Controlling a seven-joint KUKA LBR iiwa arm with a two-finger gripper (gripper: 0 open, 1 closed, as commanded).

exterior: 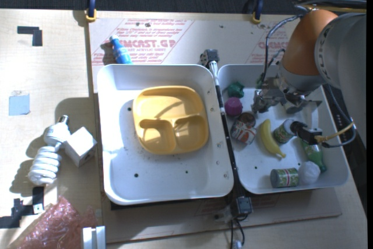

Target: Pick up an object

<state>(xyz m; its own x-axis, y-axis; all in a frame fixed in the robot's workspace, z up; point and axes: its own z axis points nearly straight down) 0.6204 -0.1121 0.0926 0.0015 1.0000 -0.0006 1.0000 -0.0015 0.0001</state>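
Two shallow white bins sit side by side on a brown board bench, with dark floor behind; the left white bin holds a yellow plastic tray with three parts, and the right white bin holds many small things. The grey arm with an orange band reaches in from the right; its two-finger gripper hangs low over the top part of the right bin; I cannot tell if it is open or closed, because the dark metal parts blur together, and I see nothing caught in it. Just left of the gripper lie a small green lump and a round purple ball; below it, near but apart, lie a short red and white can and a yellow banana; a dark green jar with a black lid lies just beside the banana. Near the bottom edge lie a green can on its side, a white ball and a green bottle. Outside the bins, on the left, rest a white curly light bulb, a white cube and crinkly pink wrap; a blue toy lies behind the left bin.
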